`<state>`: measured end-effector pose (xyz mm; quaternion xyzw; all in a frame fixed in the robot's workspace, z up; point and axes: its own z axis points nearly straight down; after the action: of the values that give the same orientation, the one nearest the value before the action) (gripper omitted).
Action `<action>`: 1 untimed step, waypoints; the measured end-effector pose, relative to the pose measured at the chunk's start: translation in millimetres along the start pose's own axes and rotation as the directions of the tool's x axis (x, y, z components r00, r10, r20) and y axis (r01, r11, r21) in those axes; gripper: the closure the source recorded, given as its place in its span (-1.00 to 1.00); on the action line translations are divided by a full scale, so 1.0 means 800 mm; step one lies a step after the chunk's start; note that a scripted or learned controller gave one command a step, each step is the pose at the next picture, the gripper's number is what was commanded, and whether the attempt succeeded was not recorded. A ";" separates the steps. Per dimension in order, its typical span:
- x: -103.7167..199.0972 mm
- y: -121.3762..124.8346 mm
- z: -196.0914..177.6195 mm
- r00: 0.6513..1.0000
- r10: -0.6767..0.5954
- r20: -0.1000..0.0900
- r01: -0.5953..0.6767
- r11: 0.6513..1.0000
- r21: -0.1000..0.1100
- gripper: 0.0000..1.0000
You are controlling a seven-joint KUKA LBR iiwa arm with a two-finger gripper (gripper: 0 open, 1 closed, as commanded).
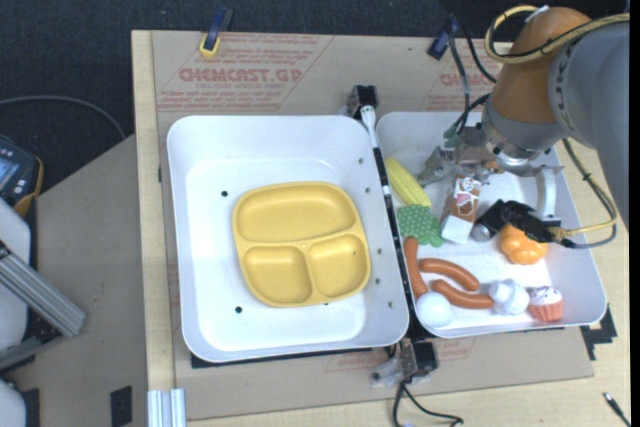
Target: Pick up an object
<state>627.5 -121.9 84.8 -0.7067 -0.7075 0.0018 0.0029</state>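
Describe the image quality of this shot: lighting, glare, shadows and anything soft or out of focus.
Camera view: even, diffuse overhead light; the white left bin reads bright and slightly washed out, with no hard glare. The yellow divided tray casts only a faint shadow. Toys in the right bin are small and soft, so fine detail is lost. The gripper sits among dark cabling, its outline hard to separate.

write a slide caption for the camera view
Gripper lowered into right bin of toy food; yellow tray in left bin.
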 end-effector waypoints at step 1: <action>0.000 0.000 0.000 1.000 0.002 0.001 -0.002 1.000 -0.004 -1.00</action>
<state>627.5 -121.9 84.8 -0.7074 -0.7068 0.0007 0.0013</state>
